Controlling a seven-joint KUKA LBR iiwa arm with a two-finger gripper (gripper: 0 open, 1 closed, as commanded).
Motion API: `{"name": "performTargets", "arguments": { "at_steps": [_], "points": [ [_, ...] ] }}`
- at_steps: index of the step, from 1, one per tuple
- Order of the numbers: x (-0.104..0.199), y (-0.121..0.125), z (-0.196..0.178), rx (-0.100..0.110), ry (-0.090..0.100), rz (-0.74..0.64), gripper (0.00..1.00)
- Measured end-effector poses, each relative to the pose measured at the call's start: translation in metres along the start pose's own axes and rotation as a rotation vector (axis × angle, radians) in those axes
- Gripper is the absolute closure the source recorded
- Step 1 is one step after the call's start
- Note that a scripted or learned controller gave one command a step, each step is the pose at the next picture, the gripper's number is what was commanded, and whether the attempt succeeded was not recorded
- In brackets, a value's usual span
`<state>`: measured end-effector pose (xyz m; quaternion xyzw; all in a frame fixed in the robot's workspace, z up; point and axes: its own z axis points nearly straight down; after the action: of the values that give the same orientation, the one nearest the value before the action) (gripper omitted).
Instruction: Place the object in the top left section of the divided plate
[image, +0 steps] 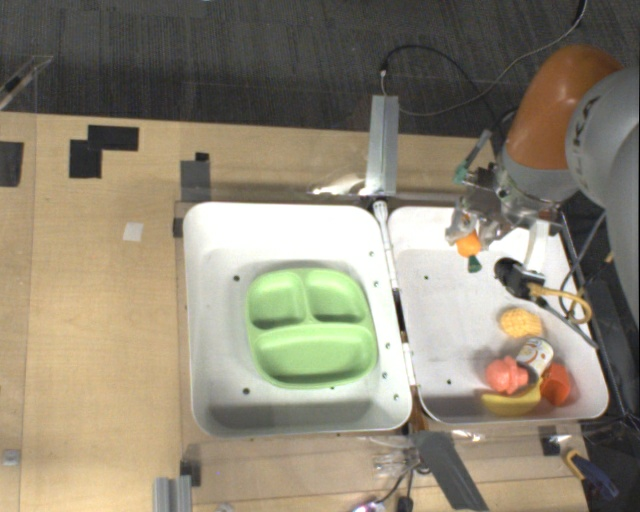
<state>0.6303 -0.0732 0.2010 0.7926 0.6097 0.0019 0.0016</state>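
Observation:
The green divided plate (310, 325) lies in the left bin, with two small sections at the back and one long section in front. Its top left section (275, 300) holds nothing. My gripper (468, 230) hangs over the back of the right bin, shut on a small orange toy carrot (466, 243) whose green tip (474, 265) points down. The carrot is to the right of the plate, across the wall between the bins.
The two white bins (200, 300) (440, 330) meet at a raised middle wall. At the right bin's front right lie a yellow-orange lump (520, 322), a pink piece (507, 375), a banana (512, 403), a white item (535, 352) and a red-orange piece (557, 384).

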Motion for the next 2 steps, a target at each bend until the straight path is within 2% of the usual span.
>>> {"name": "performTargets", "arguments": {
  "at_steps": [1, 2],
  "points": [
    [0.035, -0.059, 0.017, 0.004, 0.0, 0.213, 1.0],
    [0.107, -0.134, -0.029, 0.004, 0.001, 0.266, 1.0]
  ]
}}
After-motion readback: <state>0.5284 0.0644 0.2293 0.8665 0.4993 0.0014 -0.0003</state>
